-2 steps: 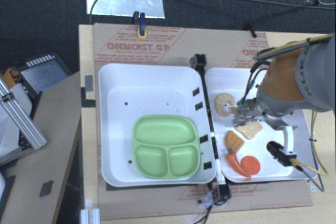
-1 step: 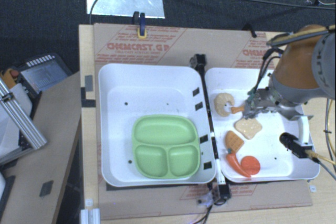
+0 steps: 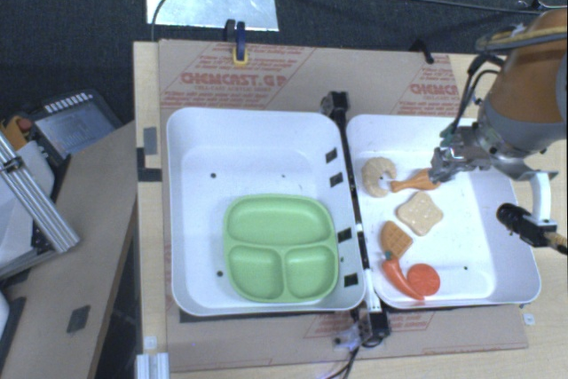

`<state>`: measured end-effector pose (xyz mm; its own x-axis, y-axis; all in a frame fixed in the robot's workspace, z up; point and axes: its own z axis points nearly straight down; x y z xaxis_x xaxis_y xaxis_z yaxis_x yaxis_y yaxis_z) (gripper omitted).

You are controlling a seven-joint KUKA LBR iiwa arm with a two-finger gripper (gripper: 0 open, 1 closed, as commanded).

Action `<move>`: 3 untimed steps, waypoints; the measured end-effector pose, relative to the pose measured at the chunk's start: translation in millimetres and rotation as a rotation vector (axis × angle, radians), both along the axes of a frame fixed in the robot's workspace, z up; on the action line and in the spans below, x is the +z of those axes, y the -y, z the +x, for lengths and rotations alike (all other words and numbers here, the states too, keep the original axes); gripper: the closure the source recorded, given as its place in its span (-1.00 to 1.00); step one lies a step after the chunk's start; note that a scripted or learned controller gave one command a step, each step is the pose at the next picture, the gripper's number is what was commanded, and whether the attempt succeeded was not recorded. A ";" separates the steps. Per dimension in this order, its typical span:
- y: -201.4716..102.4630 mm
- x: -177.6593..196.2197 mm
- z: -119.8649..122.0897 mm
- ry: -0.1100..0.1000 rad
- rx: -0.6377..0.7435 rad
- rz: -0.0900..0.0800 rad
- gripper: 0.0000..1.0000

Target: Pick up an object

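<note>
Gripper [image 3: 442, 164] sits low over the far part of the right bin [image 3: 519, 284], at the right-hand tip of the drumstick [image 3: 399, 180]. Can't tell what state it is in, nor whether it has the bone end between them or is just beside it. Drumstick's long axis runs left-right: thin orange end toward the gripper, pale meaty end left, close to the divider. Toast slice [image 3: 419, 213] lies just nearer than it, then a waffle piece [image 3: 396, 240] and a carrot with a tomato slice [image 3: 424, 279] at the near edge. Left bin [image 3: 191, 138] holds a green divided plate [image 3: 282, 246], well apart.
</note>
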<state>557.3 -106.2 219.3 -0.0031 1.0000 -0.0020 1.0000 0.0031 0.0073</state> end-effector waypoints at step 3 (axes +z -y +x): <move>-117.9 11.5 2.7 -0.006 0.007 0.004 1.00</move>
<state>560.0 11.7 230.8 -0.0105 0.9999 0.0024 0.9999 0.0105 0.0010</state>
